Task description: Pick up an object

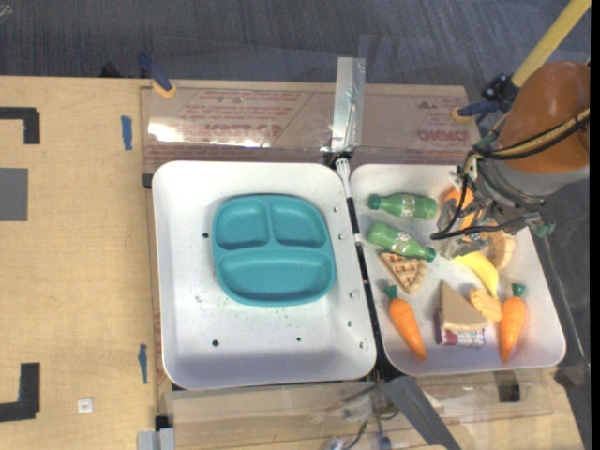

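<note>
The right bin (548, 350) holds toy food. Two green bottles lie at its left, one (405, 205) above the other (401, 242). Below them is a pizza slice (405, 272), then a carrot (407, 326). A brown sandwich wedge (459, 312) sits mid-bin, with a yellow banana (480, 268) above it and a second carrot (512, 322) to its right. My gripper (476, 221) reaches down into the bin's upper right, just above the banana and beside a tan bread piece (502, 249). A small orange item (452, 198) is partly hidden at its left.
The left bin (178, 326) carries a teal divided plate (273, 248). A metal divider strip (348, 101) stands behind the seam between the bins. The arm's orange band (553, 111) hangs over the right bin's far right corner. Plywood bench (66, 251) lies to the left.
</note>
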Controlling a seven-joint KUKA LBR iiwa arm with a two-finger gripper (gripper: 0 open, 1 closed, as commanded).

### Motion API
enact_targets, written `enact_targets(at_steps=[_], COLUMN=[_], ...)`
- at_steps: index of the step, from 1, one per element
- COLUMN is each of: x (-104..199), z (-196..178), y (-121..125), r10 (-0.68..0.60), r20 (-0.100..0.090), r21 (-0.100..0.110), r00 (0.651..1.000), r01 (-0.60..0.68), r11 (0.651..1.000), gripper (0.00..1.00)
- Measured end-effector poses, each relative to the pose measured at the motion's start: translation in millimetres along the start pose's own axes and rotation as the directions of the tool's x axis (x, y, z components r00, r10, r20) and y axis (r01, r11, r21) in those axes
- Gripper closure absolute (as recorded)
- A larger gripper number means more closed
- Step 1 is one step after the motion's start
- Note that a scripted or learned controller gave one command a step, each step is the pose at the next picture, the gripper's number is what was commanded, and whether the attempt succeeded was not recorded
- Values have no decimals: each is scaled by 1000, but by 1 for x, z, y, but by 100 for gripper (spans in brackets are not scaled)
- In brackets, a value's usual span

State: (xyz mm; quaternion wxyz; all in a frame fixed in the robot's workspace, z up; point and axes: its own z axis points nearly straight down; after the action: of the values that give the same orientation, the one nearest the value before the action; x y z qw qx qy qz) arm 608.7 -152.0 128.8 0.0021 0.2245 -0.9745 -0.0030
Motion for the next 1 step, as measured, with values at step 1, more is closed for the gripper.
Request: enact_targets(at_steps=[1], x=[95], z=[36], y=[-7], r10=[-468], r20=[2], r21=[8], r00=[884], r01=[468], r11=[884], gripper=[100])
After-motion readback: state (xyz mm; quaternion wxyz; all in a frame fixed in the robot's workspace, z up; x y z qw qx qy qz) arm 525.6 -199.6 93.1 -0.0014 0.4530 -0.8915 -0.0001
